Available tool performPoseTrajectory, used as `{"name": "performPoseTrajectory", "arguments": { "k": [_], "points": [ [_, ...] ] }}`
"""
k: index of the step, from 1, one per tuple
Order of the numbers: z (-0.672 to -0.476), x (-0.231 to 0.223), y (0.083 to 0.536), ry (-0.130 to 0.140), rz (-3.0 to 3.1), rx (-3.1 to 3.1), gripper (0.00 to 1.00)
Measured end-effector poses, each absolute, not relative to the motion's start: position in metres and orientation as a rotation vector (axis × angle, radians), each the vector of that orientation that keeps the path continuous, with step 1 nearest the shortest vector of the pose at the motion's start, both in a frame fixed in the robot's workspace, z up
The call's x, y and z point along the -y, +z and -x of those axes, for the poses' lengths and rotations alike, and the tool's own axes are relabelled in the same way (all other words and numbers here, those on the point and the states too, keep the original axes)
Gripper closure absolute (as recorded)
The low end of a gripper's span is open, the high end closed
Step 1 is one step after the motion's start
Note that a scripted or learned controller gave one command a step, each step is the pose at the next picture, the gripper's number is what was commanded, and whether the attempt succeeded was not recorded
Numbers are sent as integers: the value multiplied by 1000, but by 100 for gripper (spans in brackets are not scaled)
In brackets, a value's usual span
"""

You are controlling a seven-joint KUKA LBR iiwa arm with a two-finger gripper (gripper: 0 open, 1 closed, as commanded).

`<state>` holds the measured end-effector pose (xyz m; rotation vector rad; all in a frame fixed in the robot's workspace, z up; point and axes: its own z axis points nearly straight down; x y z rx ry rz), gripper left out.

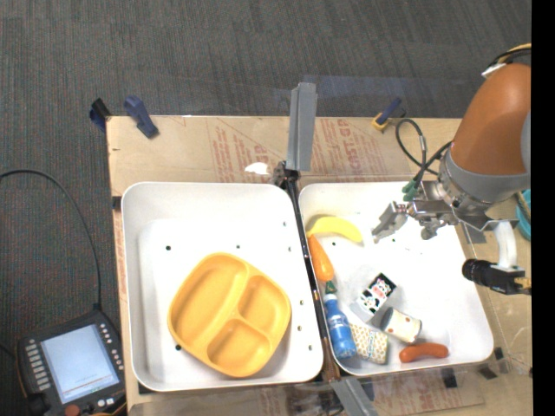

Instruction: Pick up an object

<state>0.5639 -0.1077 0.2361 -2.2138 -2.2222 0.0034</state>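
Observation:
My gripper (408, 224) hangs over the back of the right bin (451, 276), open, with nothing between its fingers. Left of it lies a yellow banana (336, 228), and an orange carrot (322, 260) lies along the bin's left wall. Nearer the front are a black-and-white cow-pattern carton (375, 293), a blue bottle (339, 326), a patterned packet (371, 343), a small white and tan carton (401, 324) and a red sausage (423, 352). All of these lie below and left of the gripper, apart from it.
The left bin (147, 224) holds a yellow divided plate (230, 315). A grey post (301, 133) stands at the back between the bins. Blue clamps (139, 115) sit on the cardboard behind. A teach pendant (74, 367) lies on the floor at lower left.

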Motion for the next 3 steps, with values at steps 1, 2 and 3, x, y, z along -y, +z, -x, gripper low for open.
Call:
{"name": "performPoseTrajectory", "arguments": {
  "k": [1,2,3],
  "points": [
    [-540,124,139,5,2462,1941,0],
    [-531,126,86,5,2466,1935,0],
    [-529,129,94,6,2473,1921,100]
  ]
}}
